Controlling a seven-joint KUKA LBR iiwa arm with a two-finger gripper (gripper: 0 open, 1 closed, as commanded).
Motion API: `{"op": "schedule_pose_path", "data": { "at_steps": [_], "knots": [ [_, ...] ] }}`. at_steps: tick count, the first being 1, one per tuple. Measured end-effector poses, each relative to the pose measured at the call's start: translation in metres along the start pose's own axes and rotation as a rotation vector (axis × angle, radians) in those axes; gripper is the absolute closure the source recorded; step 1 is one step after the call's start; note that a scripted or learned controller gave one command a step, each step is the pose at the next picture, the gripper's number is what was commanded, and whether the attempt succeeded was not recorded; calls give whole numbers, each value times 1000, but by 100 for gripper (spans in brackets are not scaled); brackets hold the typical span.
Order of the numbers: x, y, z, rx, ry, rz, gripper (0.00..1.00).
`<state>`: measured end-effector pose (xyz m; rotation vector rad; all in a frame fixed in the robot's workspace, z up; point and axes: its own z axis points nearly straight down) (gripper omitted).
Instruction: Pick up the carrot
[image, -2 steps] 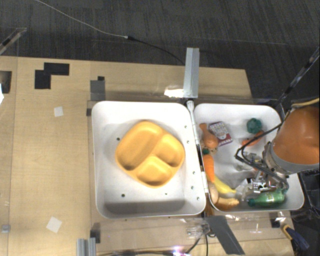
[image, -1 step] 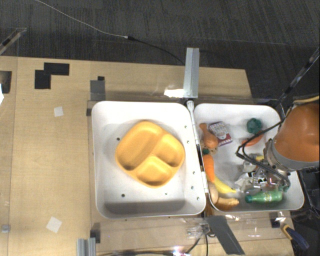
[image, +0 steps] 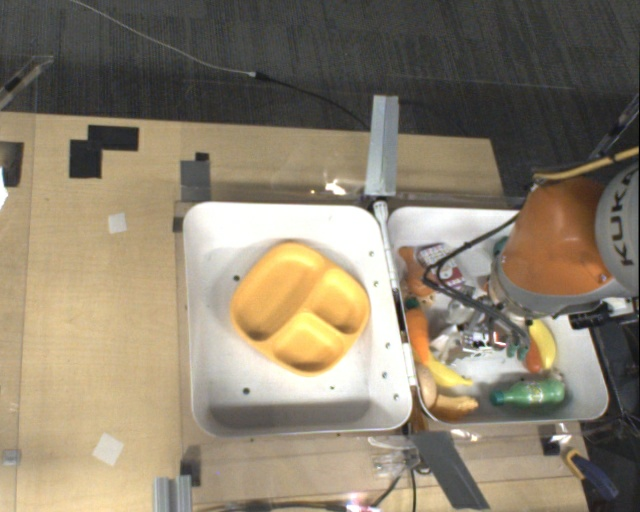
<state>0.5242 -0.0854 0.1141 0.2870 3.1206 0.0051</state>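
The camera view shows the carrot (image: 416, 334) lying along the left wall of the right bin (image: 597, 398), the pincer (image: 478, 330) just beside it with state impossible to tell, so it should descend squarely over the carrot.

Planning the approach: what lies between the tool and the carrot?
In the camera view, cables and small clutter cover the short stretch between the tool and the carrot along the right bin's left wall.

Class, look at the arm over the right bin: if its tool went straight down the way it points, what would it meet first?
Probably the clutter under the tool, next to the carrot; depth is unclear from this slanted view.
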Motion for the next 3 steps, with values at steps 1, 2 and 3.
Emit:
{"op": "schedule_pose_path", "data": {
  "at_steps": [1,2,3],
  "knots": [
    [31,16,-73,2,-3,-332,100],
    [-50,-26,-121,5,-7,-274,100],
    [-84,20,-4,0,10,-146,100]
  ]
}}
